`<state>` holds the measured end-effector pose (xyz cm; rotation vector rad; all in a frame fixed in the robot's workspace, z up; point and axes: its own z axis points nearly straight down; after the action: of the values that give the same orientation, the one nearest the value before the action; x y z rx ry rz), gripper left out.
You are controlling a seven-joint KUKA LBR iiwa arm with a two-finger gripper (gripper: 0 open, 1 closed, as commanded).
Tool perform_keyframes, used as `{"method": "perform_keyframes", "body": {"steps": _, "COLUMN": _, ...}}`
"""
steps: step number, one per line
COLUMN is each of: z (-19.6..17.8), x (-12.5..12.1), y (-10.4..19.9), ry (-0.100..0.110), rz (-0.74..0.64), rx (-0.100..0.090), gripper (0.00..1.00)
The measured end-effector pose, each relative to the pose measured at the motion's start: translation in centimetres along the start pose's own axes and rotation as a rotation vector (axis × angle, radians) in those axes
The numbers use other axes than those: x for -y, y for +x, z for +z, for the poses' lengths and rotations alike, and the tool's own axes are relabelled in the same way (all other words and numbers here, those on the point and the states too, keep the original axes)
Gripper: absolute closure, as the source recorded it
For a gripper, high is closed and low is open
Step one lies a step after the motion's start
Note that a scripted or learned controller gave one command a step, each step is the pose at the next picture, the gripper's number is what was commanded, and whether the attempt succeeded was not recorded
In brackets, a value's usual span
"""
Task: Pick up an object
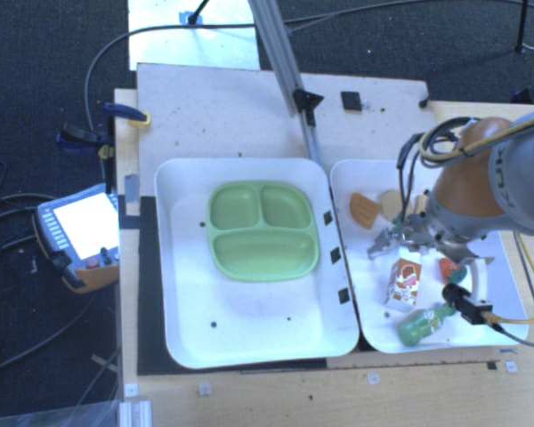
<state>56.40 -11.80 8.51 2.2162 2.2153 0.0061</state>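
The white and red packet point(405, 283) lies in the right bin point(375, 320), near the middle of the bin floor, with its long side running roughly toward the front edge. My gripper point(393, 238) hangs just beside its upper end, low over the bin. Whether it is clenched or released I cannot tell from this slant, and I see nothing in its grasp. My grey arm point(516, 181) comes in from the right, and its orange band point(467, 185) sits over the back half of the same bin.

Around the packet lie other things. A green bottle point(424, 325) rests on its side near the front rim, just below the packet's lower end. A small red piece point(448, 268) lies to the packet's right, partly under my cables. Toward the back of the bin an orange wedge point(365, 210) sits next to a pale, rounded item point(392, 205); both are apart from the packet and close to my gripper's far side.

The left bin point(173, 274) holds a light green divided plate point(262, 229), with two small compartments at the back and one long one in front. Both bins sit side by side on the bench point(222, 105). A handheld pendant point(80, 234) with a lit screen lies on the floor to the left.
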Motion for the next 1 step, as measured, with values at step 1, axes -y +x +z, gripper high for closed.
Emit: {"method": "perform_keyframes", "body": {"steps": 1, "z": -1.41, "x": -0.2, "y": 0.02, "ry": -0.005, "rz": -0.001, "rx": 0.0, "gripper": 1.0}}
